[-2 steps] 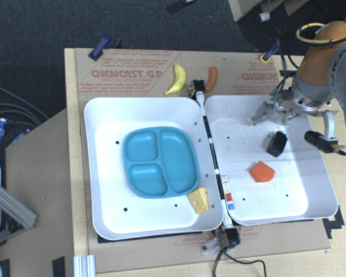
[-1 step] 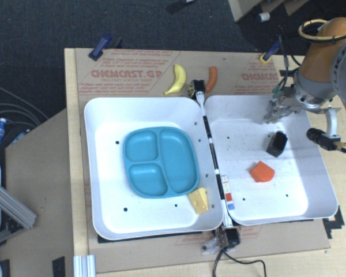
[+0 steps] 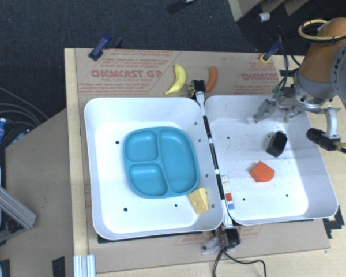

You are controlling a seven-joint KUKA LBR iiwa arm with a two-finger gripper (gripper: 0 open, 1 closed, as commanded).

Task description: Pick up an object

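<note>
Two loose things lie in the right bin (image 3: 311, 203) as candidates for a pick: a black block (image 3: 277, 143) and an orange wedge (image 3: 262, 172). The gripper (image 3: 279, 109) hangs over the far part of that bin, and the block lies just toward the camera from it, near but apart; the wedge sits further the same way, a little left of the block. The block's long axis runs roughly from the gripper toward the near rim, slightly tilted. Whether the jaws are apart or together cannot be told, since the wrist hides them. The bin floor is flat, white and smooth, with bare room around both things, so a straight descent looks unobstructed. The left bin (image 3: 98, 172) holds a blue tray (image 3: 160, 161) and a yellow wedge (image 3: 199, 201), well apart from the arm. A banana (image 3: 176, 79) lies on the bench (image 3: 81, 74) beyond the bins.
</note>
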